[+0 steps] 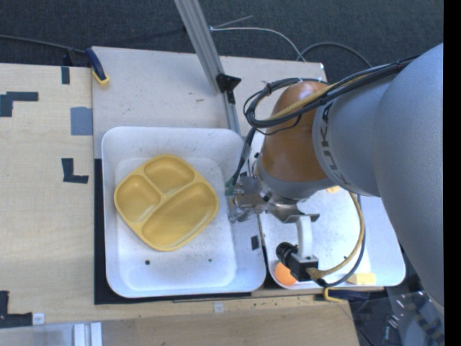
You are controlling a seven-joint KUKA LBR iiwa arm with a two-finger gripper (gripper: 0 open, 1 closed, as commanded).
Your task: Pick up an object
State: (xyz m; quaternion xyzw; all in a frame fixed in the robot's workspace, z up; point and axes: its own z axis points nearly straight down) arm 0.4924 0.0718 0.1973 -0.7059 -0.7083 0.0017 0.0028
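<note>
Yellow divided plate (167, 201): is lying flat in the left bin, a little above that bin's middle, with its three compartments facing up. Its right edge is sitting near the hand but is not touching it.
Left bin (115, 265): white and shallow, it is taking up the centre-left of the frame and is carrying the plate and a few dark specks on its floor.
Right bin (389, 258): white; the arm is covering most of it, and only its lower and right parts are showing.
Hand (241, 202): is hanging over the strip where the two bins meet, just right of the plate. Whether it is wide, narrow or holding anything cannot be told, since the wrist is hiding it from above.
Arm (389, 143): grey, with its orange band (292, 139) bulging at the frame's centre-right, is reaching in from the right.
Orange object (285, 276): small and rounded, it is lying in the right bin's lower left corner, with robot parts partly hiding it. Its kind cannot be told.
Small dark piece (254, 242): is lying by the right bin's left wall, below the hand.
Bench (43, 215): pale and wood-coloured, with dark tape marks, it is showing along the left of the frame.
Metal rail (198, 27): is slanting from the top centre down toward the bins' upper edge.
</note>
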